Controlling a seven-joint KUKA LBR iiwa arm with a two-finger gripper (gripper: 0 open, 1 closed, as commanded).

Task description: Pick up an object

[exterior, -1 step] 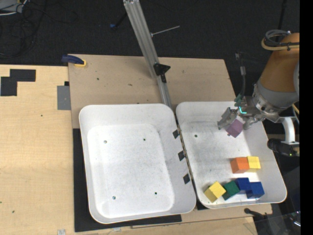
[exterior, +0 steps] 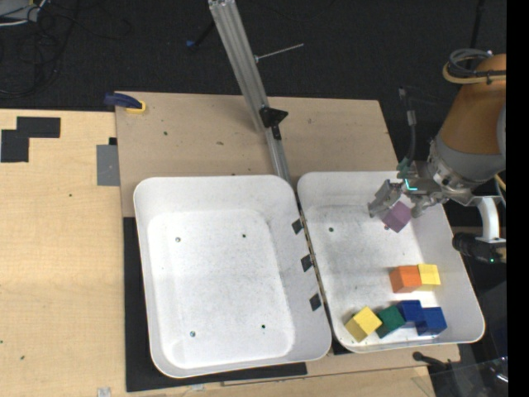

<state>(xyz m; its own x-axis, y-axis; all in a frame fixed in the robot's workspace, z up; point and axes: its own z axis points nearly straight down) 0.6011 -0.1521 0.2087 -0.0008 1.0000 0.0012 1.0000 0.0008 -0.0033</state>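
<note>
**Mia:** Where is the gripper [exterior: 395, 208]?

**Ben:** It hangs over the right bin [exterior: 347, 190], near that bin's far right corner. The grey arm [exterior: 469, 143] comes in from the right side.

**Mia:** Is it holding something?

**Ben:** I think so. A purple block [exterior: 398, 217] sits right at the tips of the fingers. The fingers look closed on it, one on each side. The block looks tilted, with a corner pointing down. I think it is a bit above the bin floor, but I can't be sure.

**Mia:** So which way is the block from the gripper?

**Ben:** Right under it, touching. The arm does not need to go sideways. I think the next move is just straight up.

**Mia:** What else is in there?

**Ben:** More blocks, all near the front right corner of the same bin. An orange block [exterior: 405, 279] touches a yellow block [exterior: 429, 275]. Closer to the front edge there is another yellow one [exterior: 362, 323], then a green block [exterior: 391, 319], then a blue block [exterior: 424, 316], all bunched in a row.

**Mia:** What do they look like?

**Ben:** Small, chunky, flat sides, sharp corners. They look hard and smooth, like toy bricks. The bins are white and shallow, with round corners.

**Mia:** And the left bin [exterior: 165, 213]?

**Ben:** It sits right beside the right one, edges touching.
</note>
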